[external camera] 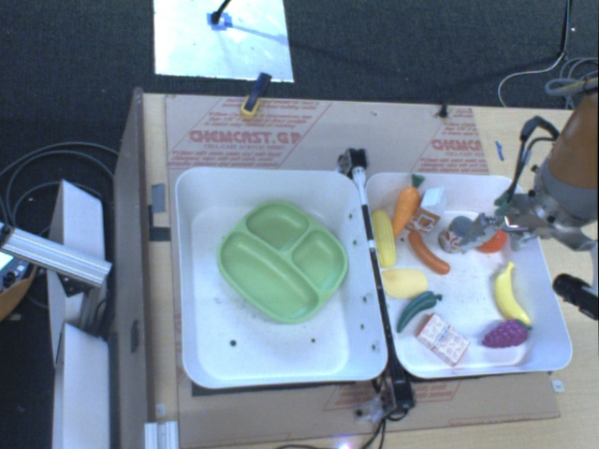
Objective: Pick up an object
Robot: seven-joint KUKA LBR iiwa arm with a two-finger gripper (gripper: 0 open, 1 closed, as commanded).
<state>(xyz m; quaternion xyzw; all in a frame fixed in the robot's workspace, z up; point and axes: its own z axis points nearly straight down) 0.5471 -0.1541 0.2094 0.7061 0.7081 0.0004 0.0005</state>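
The right bin (552, 344) holds several toy foods: a carrot (405, 209), a corn cob (383, 238), a red sausage (428, 253), a grey can (457, 235), a red tomato-like piece (493, 242), a banana (508, 294), purple grapes (505, 334), a green pepper (417, 309), a pale yellow lump (403, 282) and a small red-and-white box (442, 338). My gripper (485, 224) hangs low in the bin's upper right, just right of the can and above the red piece. Whether it touches either is unclear.
The left bin (201, 344) carries a green divided plate (283, 261). A small white and brown carton (427, 215) lies beside the carrot. The arm (566, 181) crosses the right bin's far right rim. A black divider bar (370, 251) runs between the bins.
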